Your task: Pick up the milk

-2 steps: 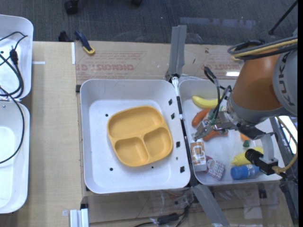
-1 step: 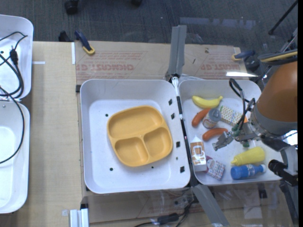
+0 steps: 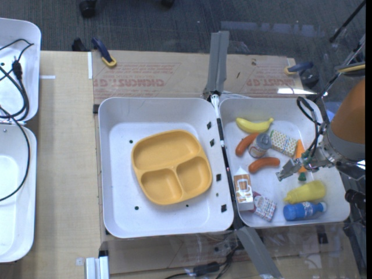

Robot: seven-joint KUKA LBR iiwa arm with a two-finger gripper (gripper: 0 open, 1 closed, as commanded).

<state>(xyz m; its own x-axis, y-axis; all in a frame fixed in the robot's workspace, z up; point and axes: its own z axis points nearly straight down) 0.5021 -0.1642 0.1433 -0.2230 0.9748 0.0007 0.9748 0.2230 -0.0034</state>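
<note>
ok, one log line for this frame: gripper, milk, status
gripper: over right bin, near sausage | milk: upright at bin's left wall, apart from gripper | status: not picked

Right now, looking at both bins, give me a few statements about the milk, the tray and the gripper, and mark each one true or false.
1. The milk carton stands in the right bin. True.
2. The yellow tray holds the banana. False: the banana lies in the right bin.
3. The gripper hovers over the right bin. True.
4. The milk carton is between the gripper's fingers. False: it stands apart, to the gripper's left in the view.
</note>
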